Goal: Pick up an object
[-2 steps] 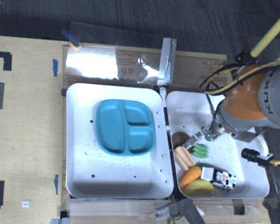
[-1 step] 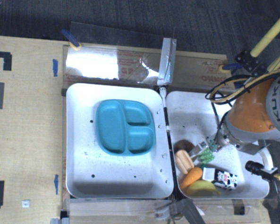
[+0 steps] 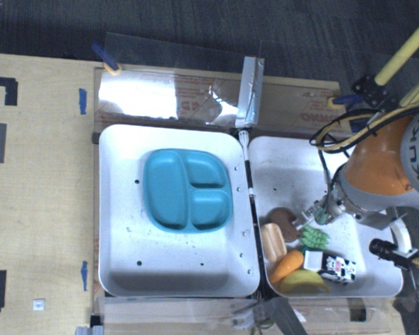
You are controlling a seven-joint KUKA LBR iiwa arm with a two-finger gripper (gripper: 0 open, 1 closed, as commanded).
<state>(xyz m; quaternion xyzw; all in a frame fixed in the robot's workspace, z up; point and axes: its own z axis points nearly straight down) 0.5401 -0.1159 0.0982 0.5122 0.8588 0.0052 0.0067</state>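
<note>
1. Toy items lie clustered in the right bin [image 3: 372, 279], all toward its near-left corner: a brown piece [image 3: 282, 219], a tan bread-like piece [image 3: 273, 239], a green leafy piece [image 3: 315, 238], an orange carrot-like piece [image 3: 287, 264], a yellow banana-like piece [image 3: 303, 279] and a small black-and-white item [image 3: 337, 267].
2. Relative to that right bin, the grey arm [image 3: 379, 173] reaches in from the far-right side, its orange band above the bin's right half and the wrist slanting down toward the cluster.
3. The jaws [image 3: 320, 214] sit low over the bin floor, just beyond the green piece and just right of the brown piece; I cannot tell how far apart they stand, nor whether they touch anything.
4. The left bin [image 3: 119, 250], just beside the right bin, carries a blue divided plate [image 3: 188, 190].
</note>
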